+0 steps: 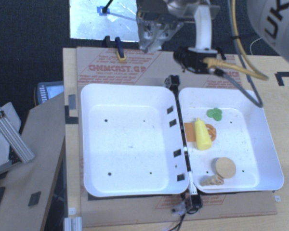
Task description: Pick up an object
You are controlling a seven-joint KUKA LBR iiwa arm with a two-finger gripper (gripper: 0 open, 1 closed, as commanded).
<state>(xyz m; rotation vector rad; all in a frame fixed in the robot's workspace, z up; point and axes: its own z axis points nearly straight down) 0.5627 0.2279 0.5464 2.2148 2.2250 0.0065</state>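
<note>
— Four things lie in the right bin (265, 143), in the lower right of the frame, and I have hold of none of them. My gripper (151, 41) hangs at the top centre, above the cardboard sheet (111, 67) behind both bins, well apart from everything I could take.

— How do your jaws stand?

— I cannot tell. From this slant they are a grey blur under my wrist, and I see nothing between them.

— So which one do you go for?

— The yellow cylinder (202, 134), I think. It lies near the middle of the right bin, partly over an orange flat piece (189, 130), with bare floor on its right side. I would come straight down, jaws across its narrow width, not along its length.

— And the others?

— The green piece (214, 113) looks too flat to pinch. The tan disc (224, 167) touches a pale lumpy thing (213, 180) near the bin's front wall, so my jaws could jam there.

— What could spoil it?

— Catching the orange piece with it, or closing too high and letting the cylinder roll away. The left bin (86, 129) plays no part in this grasp.
</note>
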